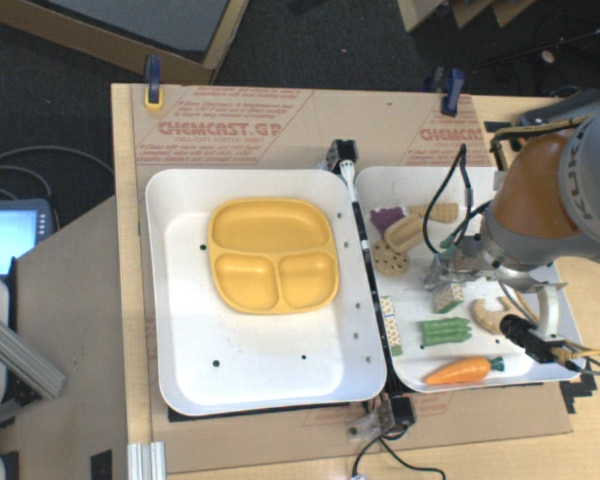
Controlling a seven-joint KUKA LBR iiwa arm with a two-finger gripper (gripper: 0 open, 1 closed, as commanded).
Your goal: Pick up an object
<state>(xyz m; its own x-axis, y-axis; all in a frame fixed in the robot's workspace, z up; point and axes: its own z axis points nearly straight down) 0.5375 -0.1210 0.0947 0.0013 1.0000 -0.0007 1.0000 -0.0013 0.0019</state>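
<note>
Just below the gripper (448, 280), finger state unclear: green object (445, 331), carrot (463, 370).

The left bin (180, 368) has lots of open white floor along its lower part and left side, and only the yellow tray (273, 253) sits in the upper middle of it. The right bin (405, 373) is crowded: a carrot (463, 371) lies at the bottom, a green block (445, 331) just above it, and a tan waffle piece (389, 259) and a purple thing (387, 216) near the upper left corner. The big grey arm (550, 203) and its black cables (458, 193) cover the right side of that bin, so the way in there is blocked.
</note>
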